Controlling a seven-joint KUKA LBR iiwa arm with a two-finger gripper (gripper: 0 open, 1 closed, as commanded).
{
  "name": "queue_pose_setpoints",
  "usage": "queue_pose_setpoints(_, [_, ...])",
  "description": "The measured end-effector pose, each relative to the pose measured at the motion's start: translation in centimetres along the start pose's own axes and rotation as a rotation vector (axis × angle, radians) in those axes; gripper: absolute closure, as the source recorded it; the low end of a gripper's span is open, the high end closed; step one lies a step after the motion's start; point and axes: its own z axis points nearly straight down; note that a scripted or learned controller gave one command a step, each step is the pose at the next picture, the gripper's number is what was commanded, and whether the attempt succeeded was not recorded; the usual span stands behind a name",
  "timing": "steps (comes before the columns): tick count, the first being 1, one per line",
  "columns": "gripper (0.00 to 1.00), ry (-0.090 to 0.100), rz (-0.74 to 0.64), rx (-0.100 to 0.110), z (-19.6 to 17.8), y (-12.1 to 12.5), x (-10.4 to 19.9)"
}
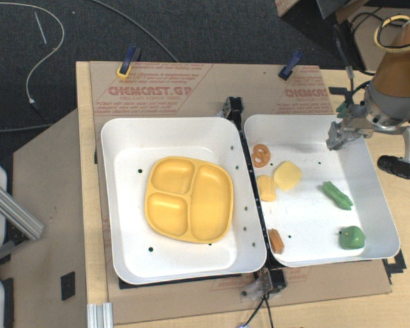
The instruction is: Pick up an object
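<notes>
While gripper [336,139] hangs over bin corner, green pickle [337,195] lies below

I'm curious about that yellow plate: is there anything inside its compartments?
The yellow plate shows three bare compartments. It lies in the left bin; whatever is beneath it is covered.

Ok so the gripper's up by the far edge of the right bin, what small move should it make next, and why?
Probably move toward the near side and descend over the green bean-like piece. The gripper sits high at the right bin's far edge with nothing visibly held, and that piece lies apart from the others, nearly straight below it in the view.
</notes>
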Motion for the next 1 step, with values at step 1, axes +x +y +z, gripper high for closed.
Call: queue_pose_setpoints(1, [1.0,-0.001,0.0,-0.001,-6.25,-0.54,-0.18])
